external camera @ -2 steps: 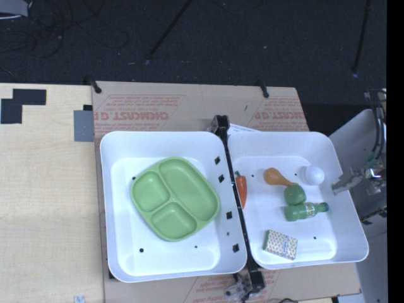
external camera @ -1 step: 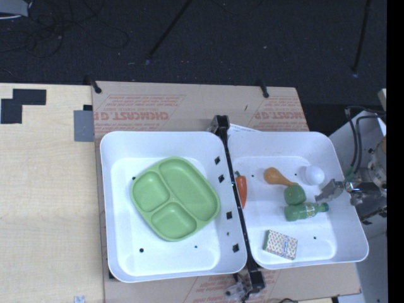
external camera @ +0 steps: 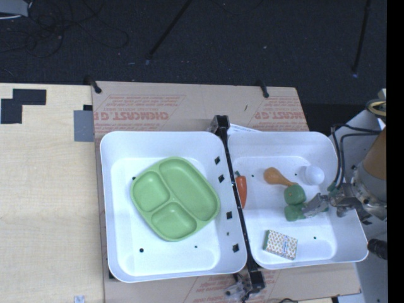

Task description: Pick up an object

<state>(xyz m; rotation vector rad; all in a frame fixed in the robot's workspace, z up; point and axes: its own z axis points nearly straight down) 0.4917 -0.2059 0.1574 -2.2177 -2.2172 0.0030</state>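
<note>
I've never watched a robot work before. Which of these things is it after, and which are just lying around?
Likely in play, in the right bin:
gripper
green toy, right at the gripper

Just lying about:
wooden spoon
white ball
orange carrot
patterned packet
green divided plate, left bin

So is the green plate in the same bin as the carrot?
No, the green plate lies in the left bin, the carrot in the right bin.

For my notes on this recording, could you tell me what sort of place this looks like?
Most likely a robotics lab bench set up for grasping trials. Two white bins sit side by side on cardboard, one holding a green divided plate, the other small odds and ends, and cables trail over the dark floor behind.
</note>
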